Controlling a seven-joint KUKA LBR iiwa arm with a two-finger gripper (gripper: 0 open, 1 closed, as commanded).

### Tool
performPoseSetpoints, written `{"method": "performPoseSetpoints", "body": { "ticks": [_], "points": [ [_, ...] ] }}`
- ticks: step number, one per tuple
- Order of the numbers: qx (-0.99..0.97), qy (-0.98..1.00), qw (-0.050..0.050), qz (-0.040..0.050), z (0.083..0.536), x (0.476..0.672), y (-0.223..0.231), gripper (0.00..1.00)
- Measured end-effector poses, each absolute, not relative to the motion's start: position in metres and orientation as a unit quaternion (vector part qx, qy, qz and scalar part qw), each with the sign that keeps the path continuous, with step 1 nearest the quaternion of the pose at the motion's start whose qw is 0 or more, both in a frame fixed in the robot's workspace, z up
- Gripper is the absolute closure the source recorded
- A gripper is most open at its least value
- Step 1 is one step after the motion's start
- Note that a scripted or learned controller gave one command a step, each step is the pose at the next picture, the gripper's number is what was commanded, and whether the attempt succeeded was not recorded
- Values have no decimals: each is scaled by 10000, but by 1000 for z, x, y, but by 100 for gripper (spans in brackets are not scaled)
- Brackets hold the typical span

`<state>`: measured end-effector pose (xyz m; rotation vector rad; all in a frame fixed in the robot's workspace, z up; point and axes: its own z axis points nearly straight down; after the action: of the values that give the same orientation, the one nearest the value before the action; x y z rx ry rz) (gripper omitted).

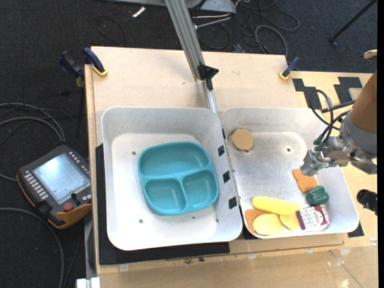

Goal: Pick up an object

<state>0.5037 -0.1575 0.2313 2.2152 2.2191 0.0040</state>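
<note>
Rightward, fingers [311, 167] touch orange piece [303, 179] (near bin wall [347, 188]).

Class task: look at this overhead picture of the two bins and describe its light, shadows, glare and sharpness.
Camera view: light is even and soft, with faint shadows under the teal divided tray and the round tan disc; the white bins look bright but not blown out; the dark floor loses detail; the gripper and the small items near it are slightly soft, so the red packet's label cannot be read.
</note>
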Motion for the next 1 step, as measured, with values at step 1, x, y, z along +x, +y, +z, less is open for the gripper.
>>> {"method": "performPoseSetpoints", "body": {
  "ticks": [1],
  "points": [
    [7059,7083,28,12,279,505,-158,100]
  ]
}}
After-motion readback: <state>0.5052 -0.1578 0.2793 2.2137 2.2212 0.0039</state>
